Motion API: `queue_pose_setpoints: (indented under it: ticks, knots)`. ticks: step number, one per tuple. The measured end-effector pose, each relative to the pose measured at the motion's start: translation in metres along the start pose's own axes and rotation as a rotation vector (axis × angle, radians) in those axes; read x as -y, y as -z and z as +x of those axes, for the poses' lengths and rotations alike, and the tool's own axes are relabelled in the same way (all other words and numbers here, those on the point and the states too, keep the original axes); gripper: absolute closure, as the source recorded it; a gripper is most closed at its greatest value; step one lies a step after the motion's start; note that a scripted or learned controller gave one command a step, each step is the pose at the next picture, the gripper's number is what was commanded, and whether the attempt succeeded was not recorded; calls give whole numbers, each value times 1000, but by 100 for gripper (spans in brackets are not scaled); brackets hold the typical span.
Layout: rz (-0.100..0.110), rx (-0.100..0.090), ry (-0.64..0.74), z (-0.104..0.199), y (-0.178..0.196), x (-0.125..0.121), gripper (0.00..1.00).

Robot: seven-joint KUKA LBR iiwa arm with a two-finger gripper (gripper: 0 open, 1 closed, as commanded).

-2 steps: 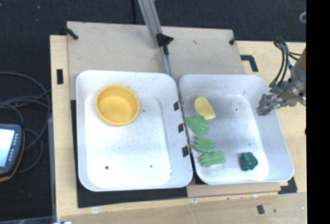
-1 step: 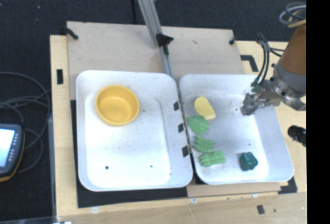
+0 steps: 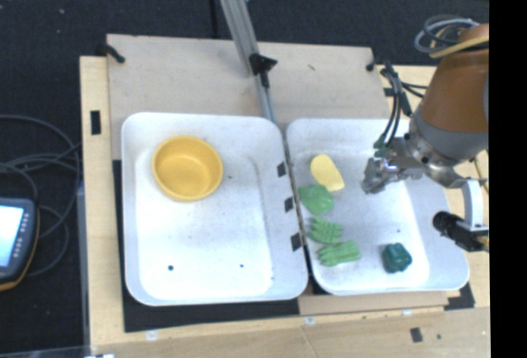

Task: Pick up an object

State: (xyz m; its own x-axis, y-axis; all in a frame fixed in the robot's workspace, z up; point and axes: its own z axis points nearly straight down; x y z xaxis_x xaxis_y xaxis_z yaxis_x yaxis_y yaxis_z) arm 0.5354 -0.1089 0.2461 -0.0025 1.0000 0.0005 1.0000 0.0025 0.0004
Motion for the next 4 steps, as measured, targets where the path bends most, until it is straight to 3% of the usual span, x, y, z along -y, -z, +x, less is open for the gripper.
queue_pose_setpoints:
  ticks: [2, 4]
  knots:
    - [0, 0, 0, 94, -3, 20, 100]
    - [0, 0, 1, 192, -6, 23, 100]
